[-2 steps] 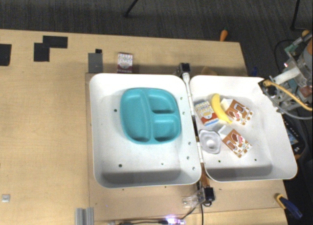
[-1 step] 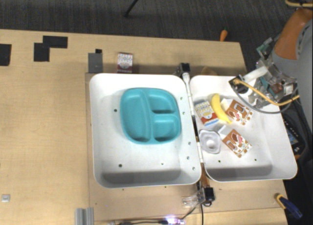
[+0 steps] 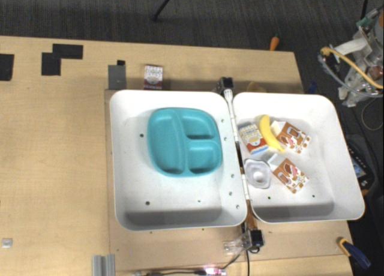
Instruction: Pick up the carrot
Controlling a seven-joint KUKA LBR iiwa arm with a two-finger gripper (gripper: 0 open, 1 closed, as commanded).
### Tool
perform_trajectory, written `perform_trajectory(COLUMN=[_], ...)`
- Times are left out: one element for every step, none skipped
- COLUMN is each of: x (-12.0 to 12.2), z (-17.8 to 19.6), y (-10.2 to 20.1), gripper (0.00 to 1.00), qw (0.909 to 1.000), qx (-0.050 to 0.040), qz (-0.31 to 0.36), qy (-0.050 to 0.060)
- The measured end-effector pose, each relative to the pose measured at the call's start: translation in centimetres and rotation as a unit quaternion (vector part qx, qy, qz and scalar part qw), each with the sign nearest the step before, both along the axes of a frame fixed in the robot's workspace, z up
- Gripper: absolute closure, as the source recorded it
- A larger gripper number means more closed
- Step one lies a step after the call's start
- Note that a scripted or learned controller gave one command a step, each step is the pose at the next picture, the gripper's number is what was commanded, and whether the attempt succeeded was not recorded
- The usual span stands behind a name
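Well, the arm's wrist (image 3: 360,59) sits far right, grip state unreadable. A small orange piece (image 3: 274,43), maybe the carrot, lies on the surface well to its left. Likely stiff, light, smooth: grasp mid-length, crosswise.

A teal tray (image 3: 183,141) lies in the left bin (image 3: 129,167); a banana (image 3: 269,133) in the right.

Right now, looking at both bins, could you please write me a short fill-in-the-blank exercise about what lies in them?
The teal plate lies in the view's ___ bin. The banana and the white cup lie in the view's ___ bin. The banana's colour is ___.
Missing words: left; right; yellow.
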State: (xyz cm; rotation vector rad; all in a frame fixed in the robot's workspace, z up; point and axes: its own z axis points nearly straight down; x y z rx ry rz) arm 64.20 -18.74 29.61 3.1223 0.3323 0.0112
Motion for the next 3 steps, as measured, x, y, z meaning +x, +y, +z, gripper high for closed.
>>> perform_trajectory(x=[-0.6,-4.5,-6.8], z=[-7.9,-9.4,8.7], y=[4.5,11.4,7.1], gripper=[1.00,1.00,1.00], qw=[0.9993,0.9932,0.9989], qx=[0.0035,0.0024,-0.0013], qz=[0.036,0.116,0.047], qy=[0.007,0.005,-0.005])
